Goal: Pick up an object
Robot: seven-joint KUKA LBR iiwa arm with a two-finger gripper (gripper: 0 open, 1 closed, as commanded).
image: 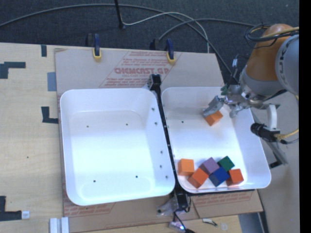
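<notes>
The gripper [217, 108] is seen over the back part of the right bin [252, 152], with an orange block [214, 118] just under and slightly ahead of its tip. One grey finger is laid against the top of the block, touching it or nearly so. Whether the block is caught between the jaws or merely lies beneath them cannot be told, nor whether the jaws stand wide or narrow.

The step in hand is judged to be the grasp itself, or the first moment of a lift. What is called for next is a straight rise, so that it may be shown whether the block comes away with the jaws; if it stays behind, the jaws must be set down again astride it.

The block is nearly cubic, so no clear long axis is offered. It sits turned on the diagonal to the bin walls, one corner pointing toward the near rim.

Well away from the jaws, toward the near wall of the same bin, a cluster of blocks [210, 171] is gathered: orange, purple, blue and green, lying close together. The left bin [65, 130] lies beyond the divider.
</notes>
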